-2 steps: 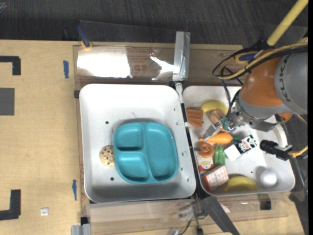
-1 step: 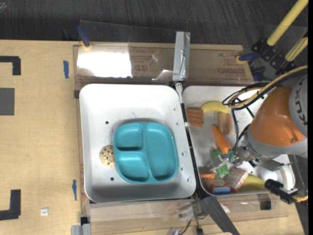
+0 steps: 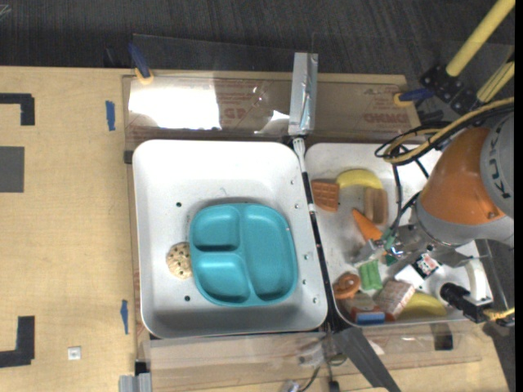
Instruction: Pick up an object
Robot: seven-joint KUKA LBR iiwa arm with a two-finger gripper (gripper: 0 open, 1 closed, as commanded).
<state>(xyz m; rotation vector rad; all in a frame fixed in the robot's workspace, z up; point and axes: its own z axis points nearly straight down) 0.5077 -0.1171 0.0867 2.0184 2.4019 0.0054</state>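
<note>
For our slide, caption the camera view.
KUKA arm reaches into toy-food-filled right bin; left bin holds teal tray and cookie.

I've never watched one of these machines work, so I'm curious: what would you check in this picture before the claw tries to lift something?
1. Things to pick lie in the right bin: ok, toy food is piled there.
2. Claw is over that pile: ok.
3. Something already gripped: cannot tell.
4. One clear target: not ok; the carrot, green piece and brown block crowd together.
5. Left bin plays no part: ok; teal tray and cookie sit apart.
</note>
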